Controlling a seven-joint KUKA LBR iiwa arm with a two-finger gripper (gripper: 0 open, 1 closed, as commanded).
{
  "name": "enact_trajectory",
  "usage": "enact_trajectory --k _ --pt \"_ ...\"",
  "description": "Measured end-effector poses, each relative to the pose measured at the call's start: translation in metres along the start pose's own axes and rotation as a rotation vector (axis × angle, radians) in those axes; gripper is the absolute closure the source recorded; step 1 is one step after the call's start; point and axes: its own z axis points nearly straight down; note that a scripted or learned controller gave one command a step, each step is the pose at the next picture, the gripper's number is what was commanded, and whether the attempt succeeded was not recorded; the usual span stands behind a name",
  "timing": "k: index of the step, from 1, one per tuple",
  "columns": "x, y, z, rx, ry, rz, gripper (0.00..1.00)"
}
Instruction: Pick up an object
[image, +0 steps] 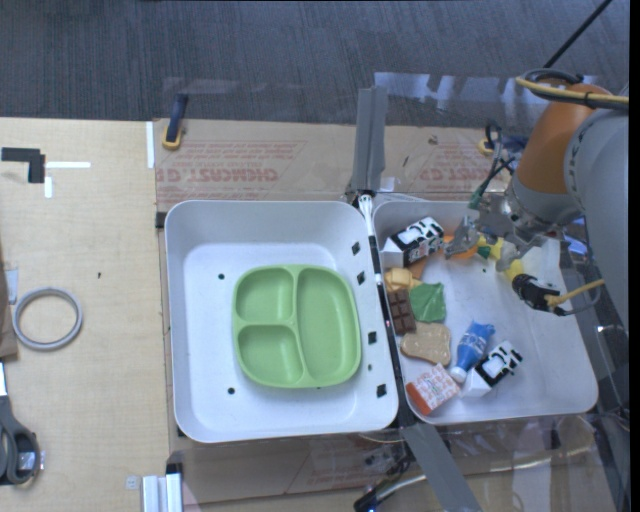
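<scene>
Bins: two shallow white plastic trays side by side on the light wooden counter (90, 400). Left bin (190, 330) holds a smooth green divided plate (297, 326), three compartments, rounded corners, with bare white floor all round it. Right bin (540, 380) carries the clutter, mostly along its left side: black-and-white cow-like toy (418, 238) far left, flat green leaf-shaped piece (429, 301), dark brown chocolate-bar shape (401, 314), tan bread-slice shape (427, 346), blue-and-white tube (472, 349), red-and-white packet (432, 389) near edge, second black-and-white toy (497, 364). Right half of that bin's floor is open white.

Arm (590, 150) enters from the right, grey with orange band, wrist bent down over the far right corner of the right bin. Pincer (482, 244) sits low near small orange and yellow pieces (466, 245); too cluttered with cables to say whether it is spread or closed, or touching anything.

Grey tape ring (45, 318) lies on the counter far left, well apart from both bins.
</scene>
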Motion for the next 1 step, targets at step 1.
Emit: enact_trajectory --k 1 --pt "0.0000 -0.0001 -0.0089 0.002 -0.001 -0.003 1.00"
